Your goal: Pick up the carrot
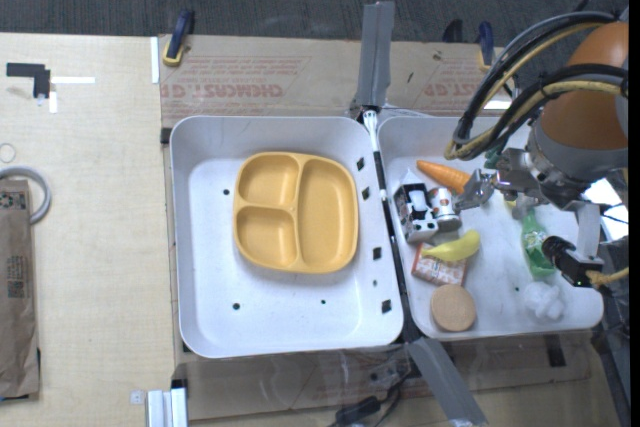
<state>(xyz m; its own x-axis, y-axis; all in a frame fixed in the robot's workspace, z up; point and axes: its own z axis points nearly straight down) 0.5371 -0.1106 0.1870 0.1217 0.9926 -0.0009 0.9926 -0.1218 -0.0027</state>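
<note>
From the camera above the bench, the carrot lies in the right bin, near the bin's back left corner. It is long and thin. Its fat end points toward the gripper and its thin tip points away, up and to the left in the picture. The gripper sits just beside the carrot's fat end, on the right. I cannot tell if it is open or closed, and nothing shows that it is holding the carrot. I think the gripper must slide a little left to get over the carrot's middle. A yellow plate sits in the left bin
</note>
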